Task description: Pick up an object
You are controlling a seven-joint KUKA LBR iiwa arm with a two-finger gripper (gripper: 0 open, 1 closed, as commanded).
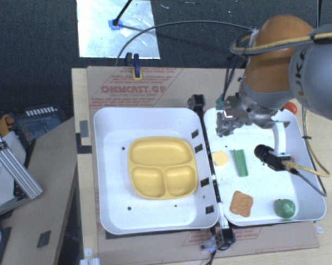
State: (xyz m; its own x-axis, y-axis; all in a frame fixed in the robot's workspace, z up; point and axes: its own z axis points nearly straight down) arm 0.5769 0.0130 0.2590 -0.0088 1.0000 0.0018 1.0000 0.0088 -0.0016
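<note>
A: What is held in the right white bin (263, 185)?

B: Loose things of several textures are seen. A pale yellow flat disc (220, 158) is laid at nine o'clock. A smooth green plastic bar (240, 162) is just beside it toward the centre. A rough orange-brown square (241, 203) is at seven o'clock and a glossy green ball (285, 208) at five o'clock.

A: And the metal gripper (226, 123)?

B: It is placed at eleven o'clock in that bin, apart from the disc. Nothing is seen held. Whether it is parted or closed cannot be told.

A: The left white bin (112, 142)?

B: A moulded yellow plastic tray (162, 167) with three rounded compartments is set at its centre.
</note>
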